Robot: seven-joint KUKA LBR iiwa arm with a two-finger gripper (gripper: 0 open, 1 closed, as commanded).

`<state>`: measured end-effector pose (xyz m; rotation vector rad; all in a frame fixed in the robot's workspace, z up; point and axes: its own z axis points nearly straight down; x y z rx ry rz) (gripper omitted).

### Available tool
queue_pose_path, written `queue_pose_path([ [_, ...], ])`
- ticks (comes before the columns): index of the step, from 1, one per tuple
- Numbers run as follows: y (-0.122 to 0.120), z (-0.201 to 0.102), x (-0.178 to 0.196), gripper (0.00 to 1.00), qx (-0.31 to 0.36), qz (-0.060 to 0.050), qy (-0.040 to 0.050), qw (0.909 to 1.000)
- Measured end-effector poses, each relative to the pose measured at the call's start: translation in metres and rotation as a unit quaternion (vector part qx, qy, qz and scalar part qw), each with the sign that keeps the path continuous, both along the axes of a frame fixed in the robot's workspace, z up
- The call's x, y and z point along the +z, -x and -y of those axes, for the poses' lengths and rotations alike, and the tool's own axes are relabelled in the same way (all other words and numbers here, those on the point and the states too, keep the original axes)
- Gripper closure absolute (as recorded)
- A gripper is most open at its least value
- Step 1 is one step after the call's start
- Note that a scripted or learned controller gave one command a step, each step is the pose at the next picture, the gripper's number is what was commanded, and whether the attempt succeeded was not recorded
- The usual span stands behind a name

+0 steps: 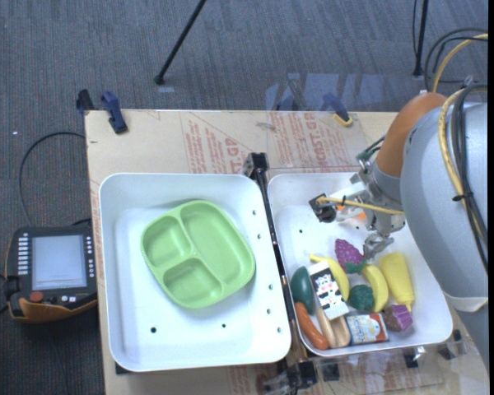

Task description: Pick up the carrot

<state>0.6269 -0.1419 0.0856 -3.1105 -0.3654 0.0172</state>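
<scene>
The gripper (377, 245) hangs at the right of the frame over the right bin (292, 192); finger state cannot be determined. The carrot (310, 326) lies at the bin's lower left, beside a hot dog (336, 331).

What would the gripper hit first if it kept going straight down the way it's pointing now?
Probably the purple grapes or the banana beside them: the gripper hangs over that cluster in the right bin. Depth is unclear from this slanted view. The carrot lies off toward the bin's near-left corner.

No legible text on anything.
</scene>
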Motion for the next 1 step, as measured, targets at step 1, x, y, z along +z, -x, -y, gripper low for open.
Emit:
queue_pose_path([
  [1, 0.0004, -0.0027, 0.0087, 1.0, 0.007, -0.005, -0.0021, 1.0],
])
